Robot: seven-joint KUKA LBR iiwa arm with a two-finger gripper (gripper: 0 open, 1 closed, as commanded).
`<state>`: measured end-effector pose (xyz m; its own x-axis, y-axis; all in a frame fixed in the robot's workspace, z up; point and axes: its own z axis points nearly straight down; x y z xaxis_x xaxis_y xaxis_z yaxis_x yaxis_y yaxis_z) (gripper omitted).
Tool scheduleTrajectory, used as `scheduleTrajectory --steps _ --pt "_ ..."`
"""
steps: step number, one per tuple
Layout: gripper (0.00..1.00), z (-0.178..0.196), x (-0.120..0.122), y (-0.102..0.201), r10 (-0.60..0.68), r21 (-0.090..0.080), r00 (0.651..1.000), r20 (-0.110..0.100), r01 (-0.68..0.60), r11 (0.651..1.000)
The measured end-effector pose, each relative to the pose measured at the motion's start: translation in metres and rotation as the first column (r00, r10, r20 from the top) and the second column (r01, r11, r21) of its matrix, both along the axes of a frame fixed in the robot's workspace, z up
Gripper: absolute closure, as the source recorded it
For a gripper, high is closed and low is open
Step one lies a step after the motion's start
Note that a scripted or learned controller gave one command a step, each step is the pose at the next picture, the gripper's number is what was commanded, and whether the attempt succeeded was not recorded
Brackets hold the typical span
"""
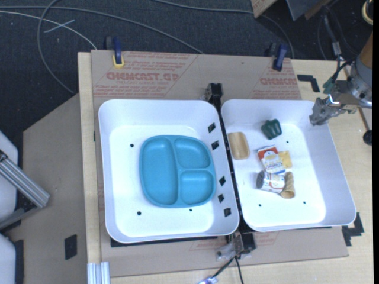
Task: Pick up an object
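Both white bins sit side by side on a brown cardboard sheet that covers the worktop (pixel 53 158). Red printing along the sheet's far edge reads "CHEMCAST GP" on the left, and a fainter, partly legible repeat of it shows on the right. Two blue clamps (pixel 118 54) pin that far edge down.

Left bin (pixel 112 123): a blue plate (pixel 176 170) with three compartments lies flat near the middle.

Right bin (pixel 331 176): four small things are clustered in its middle, towards the divide between the bins. A dark green lump (pixel 272 128) lies nearest the far edge. A tan, rounded oblong piece (pixel 238 145) lies close to the divide. Towards the near edge is a white packet (pixel 273 160) with red and orange print, resting against a yellow piece. Just beyond it towards the near edge lies a second white wrapper (pixel 275 182) with dark ends, touching a brown piece at its right side. The print on both packets is too small to read.

The gripper (pixel 320 112) hangs over the right bin's far right corner, well apart from the cluster. Nothing is visible between its fingers, and I cannot tell how far they are parted.
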<state>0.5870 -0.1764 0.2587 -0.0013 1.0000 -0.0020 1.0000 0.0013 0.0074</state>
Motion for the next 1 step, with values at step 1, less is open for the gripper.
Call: scheduleTrajectory --steps 1 --pt "1.00 0.0053 0.0068 0.0492 0.005 0.004 1.000 -0.004 -0.005 1.000"
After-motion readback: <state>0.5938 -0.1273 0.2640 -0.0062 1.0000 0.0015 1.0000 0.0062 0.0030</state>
